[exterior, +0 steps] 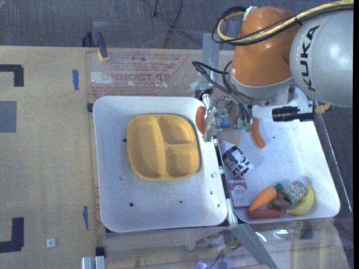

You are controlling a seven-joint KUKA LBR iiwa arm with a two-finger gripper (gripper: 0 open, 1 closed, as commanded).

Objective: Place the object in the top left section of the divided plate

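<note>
Overhead, the grey arm (325,43) and its orange band cover the far edge of the right bin (297,156). The gripper (216,122) hangs over the seam between the right bin and the left bin (151,206), lost in cables and shadow, so whether it is open or closed cannot be told. The yellow divided plate (162,147) sits mid-bin, nothing in its sections. An orange-red sausage (200,119) shows at the left bin's right edge, just beside the gripper. A carrot (262,198) and a banana (303,202) crowd the right bin's near edge.
</note>
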